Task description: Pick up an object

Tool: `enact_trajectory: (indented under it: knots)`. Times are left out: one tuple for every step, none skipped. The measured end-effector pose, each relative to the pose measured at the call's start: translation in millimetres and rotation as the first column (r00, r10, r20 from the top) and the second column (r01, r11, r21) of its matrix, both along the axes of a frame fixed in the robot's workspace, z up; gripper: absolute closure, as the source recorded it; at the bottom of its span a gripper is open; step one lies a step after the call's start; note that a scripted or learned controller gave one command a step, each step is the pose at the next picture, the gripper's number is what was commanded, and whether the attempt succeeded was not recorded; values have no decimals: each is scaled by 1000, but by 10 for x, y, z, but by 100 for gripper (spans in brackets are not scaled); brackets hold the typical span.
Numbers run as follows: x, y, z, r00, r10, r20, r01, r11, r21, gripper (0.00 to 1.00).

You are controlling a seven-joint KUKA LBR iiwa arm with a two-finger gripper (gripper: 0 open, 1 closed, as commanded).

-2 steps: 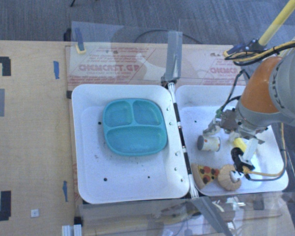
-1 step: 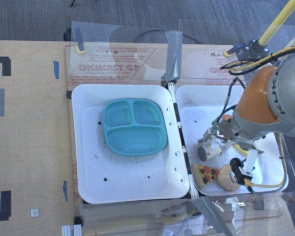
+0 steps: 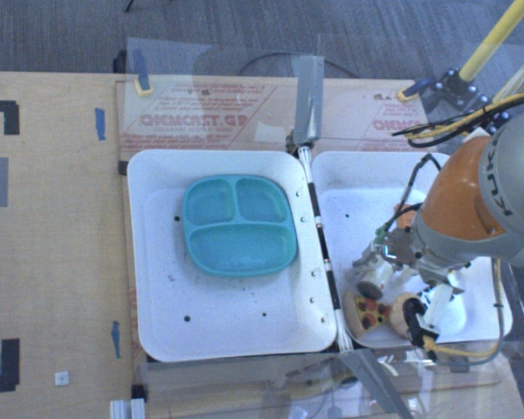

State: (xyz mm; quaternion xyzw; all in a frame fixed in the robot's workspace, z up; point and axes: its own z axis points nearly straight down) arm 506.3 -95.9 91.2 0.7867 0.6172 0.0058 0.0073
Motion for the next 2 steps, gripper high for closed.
enact_trajectory:
  knots:
    - [-3,-33,107,1000,-4,1,4,1000,-6,100]
    - [439,970,930,996,-88,-20,88,996,4,100]
